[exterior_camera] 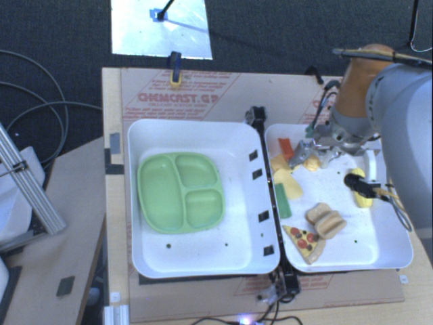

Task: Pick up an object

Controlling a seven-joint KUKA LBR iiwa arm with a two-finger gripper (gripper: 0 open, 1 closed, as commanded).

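Note:
My gripper (306, 154) is low over the back left part of the right bin (392, 246). A small yellow piece (312, 164) lies right under it, and an orange-red stick (285, 147) is just to its left. Also in this bin are a yellow cheese wedge (287, 183), a green strip (282, 206), a pizza slice (304, 242), a tan hot dog bun (325, 221) and a banana (363, 196) with a black end. The grey arm with its orange band (357, 87) hides the bin's back right corner.
The left bin (155, 259) holds a green divided plate (180, 191). A black divider with clips (265, 181) runs between the two bins. Cables and a metal frame lie off the bench to the left.

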